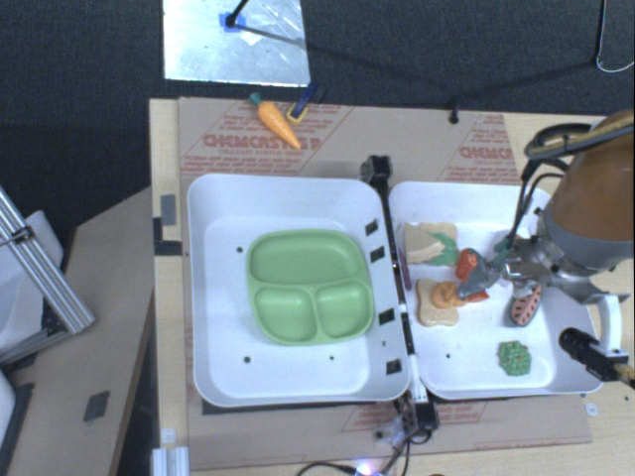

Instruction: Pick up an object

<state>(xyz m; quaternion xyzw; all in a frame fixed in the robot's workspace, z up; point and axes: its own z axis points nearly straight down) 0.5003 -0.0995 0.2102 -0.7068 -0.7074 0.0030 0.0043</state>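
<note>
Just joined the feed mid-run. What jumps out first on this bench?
The green divided plate sits alone in the left bin, the biggest patch of colour. In the right bin, the gripper hangs over a cluster of toy foods, with a green broccoli piece apart near the front. An orange carrot lies outside the bins, on the cardboard behind them.

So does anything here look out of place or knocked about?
Yes: a toy carrot lies outside both bins, on the cardboard behind the left bin, while the other toy foods sit clustered in the right bin. Nothing looks spilled or broken.
</note>
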